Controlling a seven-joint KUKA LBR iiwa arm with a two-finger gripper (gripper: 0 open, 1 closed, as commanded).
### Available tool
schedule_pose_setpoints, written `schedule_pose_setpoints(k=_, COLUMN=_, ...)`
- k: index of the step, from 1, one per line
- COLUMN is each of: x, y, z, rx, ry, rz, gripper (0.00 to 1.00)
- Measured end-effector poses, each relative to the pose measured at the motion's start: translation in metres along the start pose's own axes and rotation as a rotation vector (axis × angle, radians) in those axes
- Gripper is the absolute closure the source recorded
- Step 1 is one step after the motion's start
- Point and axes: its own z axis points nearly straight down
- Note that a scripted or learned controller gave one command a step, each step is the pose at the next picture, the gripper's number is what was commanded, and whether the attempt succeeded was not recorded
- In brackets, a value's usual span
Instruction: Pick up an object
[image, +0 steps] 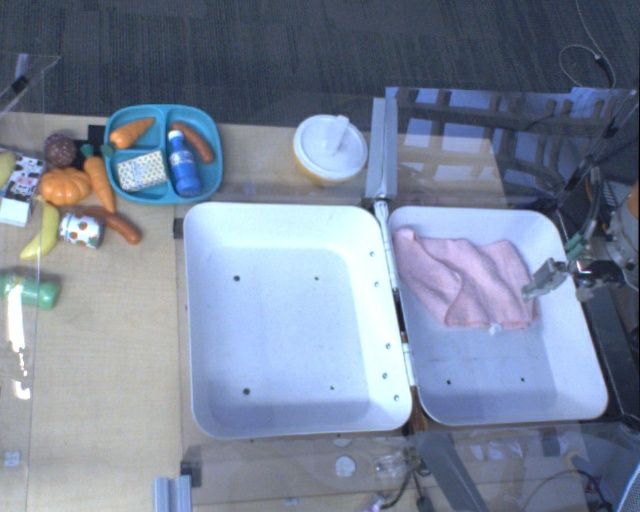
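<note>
Nearest my camera is the front rim of the two shallow white plastic bins; the left bin (290, 400) shows me only its bare floor with a few small holes. In the right bin (520, 395) I see a crumpled pink cloth towel (465, 280) lying across the back half, its right edge close to the bin's right wall. The two-finger metal gripper (545, 277) reaches in from the right and sits at the towel's right edge, just beside or touching the fabric; I cannot tell which, and I cannot tell how the pincer is set. Back on the wooden bench (100, 400), a round white lidded cup (330, 147) stands behind the bins. To the far left, a blue divided plate (210, 135) carries toy food, with more toy vegetables (85, 195) scattered beside it.
</note>
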Motion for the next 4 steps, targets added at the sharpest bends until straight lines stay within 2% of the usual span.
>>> schedule_pose_setpoints(k=1, x=-0.001, y=0.035, z=0.093, rx=0.001, ry=0.000, rz=-0.092, gripper=0.00)
schedule_pose_setpoints(k=2, x=-0.012, y=0.055, z=0.144, rx=-0.009, ry=-0.003, rz=-0.145, gripper=0.00)
schedule_pose_setpoints(k=4, x=-0.018, y=0.045, z=0.144, rx=-0.010, ry=-0.003, rz=-0.200, gripper=0.00)
